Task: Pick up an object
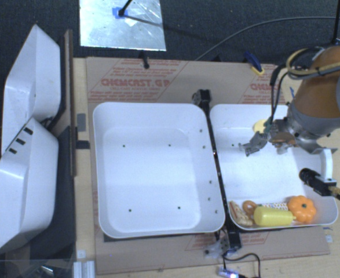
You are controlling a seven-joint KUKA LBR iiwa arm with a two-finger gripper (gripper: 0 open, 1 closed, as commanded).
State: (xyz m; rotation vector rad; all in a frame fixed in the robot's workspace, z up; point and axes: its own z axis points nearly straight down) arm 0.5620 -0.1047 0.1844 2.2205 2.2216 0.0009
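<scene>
Claw (255,145) above right bin (233,172)

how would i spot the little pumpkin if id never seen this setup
Look in the right-hand bin, along its near edge where a few objects sit in a row. The pumpkin is at that row's right end, beside a yellow block; it is the only round, ribbed orange one.

Grey arm (323,100) — orange band, black cables.
</scene>
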